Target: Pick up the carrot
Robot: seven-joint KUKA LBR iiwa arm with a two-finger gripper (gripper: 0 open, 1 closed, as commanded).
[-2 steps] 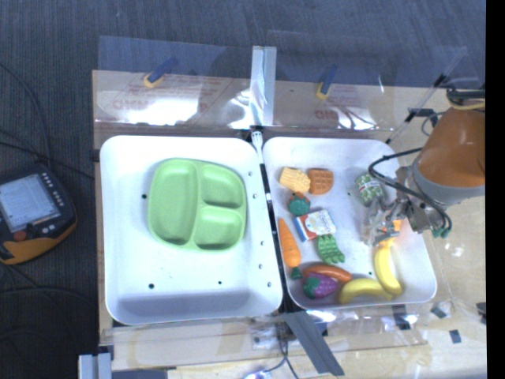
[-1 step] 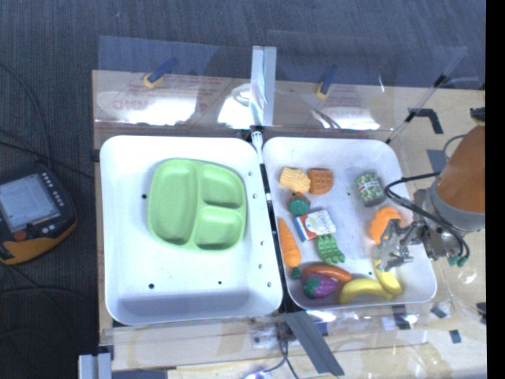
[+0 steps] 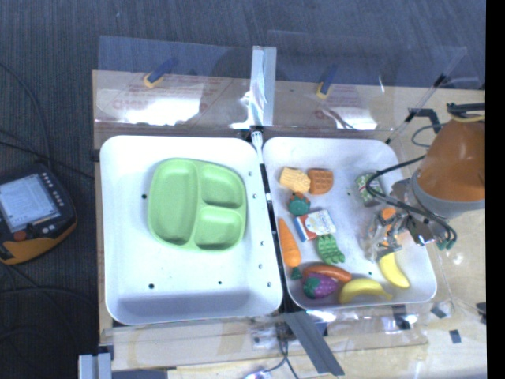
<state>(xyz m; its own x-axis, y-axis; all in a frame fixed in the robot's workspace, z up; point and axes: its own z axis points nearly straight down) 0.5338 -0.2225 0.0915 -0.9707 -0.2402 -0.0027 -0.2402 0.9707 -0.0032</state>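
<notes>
Where dark carpet (image 3: 47, 69) surrounds it, the bench (image 3: 118, 93) bears two bins (image 3: 118, 290).

Carrot (image 3: 289, 242) hugs the bin wall (image 3: 271, 212); green toy (image 3: 298, 206) crowds its top.

- A robot arm (image 3: 454, 172) is seen, with a broad, rounded orange band above the wrist.
- Below the band, a grey collar section is visible.
- Thin black cables are looped around the wrist area, some curving outward from it.
- The gripper (image 3: 388, 239) is made up of small metallic and dark parts, with small orange and green details.
</notes>
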